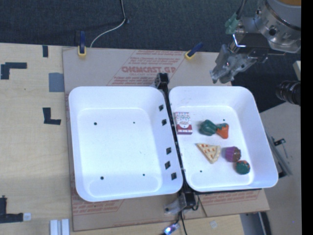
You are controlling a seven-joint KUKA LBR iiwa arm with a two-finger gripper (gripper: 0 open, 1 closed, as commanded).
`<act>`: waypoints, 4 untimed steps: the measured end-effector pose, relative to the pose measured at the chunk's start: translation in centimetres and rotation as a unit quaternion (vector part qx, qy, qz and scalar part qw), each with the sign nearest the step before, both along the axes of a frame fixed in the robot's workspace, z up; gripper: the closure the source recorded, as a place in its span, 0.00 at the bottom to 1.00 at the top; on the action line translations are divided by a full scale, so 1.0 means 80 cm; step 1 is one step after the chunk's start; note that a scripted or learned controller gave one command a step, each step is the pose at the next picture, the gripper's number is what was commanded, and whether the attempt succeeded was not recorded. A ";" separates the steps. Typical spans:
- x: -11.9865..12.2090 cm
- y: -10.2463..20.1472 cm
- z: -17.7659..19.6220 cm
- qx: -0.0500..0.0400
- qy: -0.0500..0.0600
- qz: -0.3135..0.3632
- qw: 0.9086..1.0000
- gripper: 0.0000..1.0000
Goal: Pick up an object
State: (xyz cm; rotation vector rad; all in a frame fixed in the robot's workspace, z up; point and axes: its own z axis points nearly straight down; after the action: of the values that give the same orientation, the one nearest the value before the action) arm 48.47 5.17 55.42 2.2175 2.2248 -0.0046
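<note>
White plastic walls keep the small toys gathered in the right bin (pixel 257 111): a red carton (pixel 183 122), a green and orange vegetable (pixel 213 128), a pizza slice (pixel 210 152), a purple piece (pixel 232 154) and a green ball (pixel 243 167). The gripper (pixel 226 68) hangs beyond the far rim, carrying nothing; whether it is released or clenched I cannot tell. The pizza slice has open floor around it, away from the walls.

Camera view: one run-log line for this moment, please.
gripper above right bin's far rim | no object held | five items in right bin
</note>
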 end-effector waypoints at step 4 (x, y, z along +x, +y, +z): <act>0.003 0.001 0.048 -0.001 0.002 0.000 1.000 1.00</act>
State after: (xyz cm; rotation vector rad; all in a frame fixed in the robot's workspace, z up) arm 48.67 5.22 59.26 2.2178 2.2265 -0.0118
